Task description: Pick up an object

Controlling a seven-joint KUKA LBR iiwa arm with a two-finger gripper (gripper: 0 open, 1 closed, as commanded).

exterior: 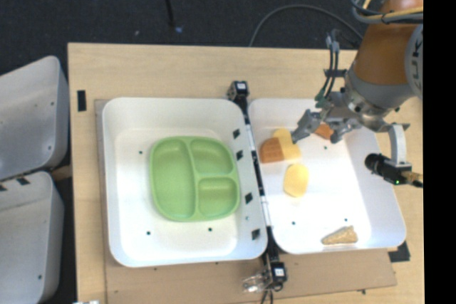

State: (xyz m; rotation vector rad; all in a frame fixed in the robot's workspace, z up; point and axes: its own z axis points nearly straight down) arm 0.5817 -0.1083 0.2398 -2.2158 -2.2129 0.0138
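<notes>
Yellow lemon [296, 180] mid right bin [370, 224], open floor around; end effector [318, 126] above, grip state unclear

bins: 2 white [114, 153] [370, 210] | divided plates: 1 green [194, 177] | yellow pieces: 2 [287, 144] [296, 180] | orange-brown pieces: 1 [271, 150] | tan wedges: 1 [340, 236] | arms: 1 [385, 53]

No readable text, labels, brands, numbers or signs anywhere — bins, bench, arm all unmarked at this resolution.
</notes>
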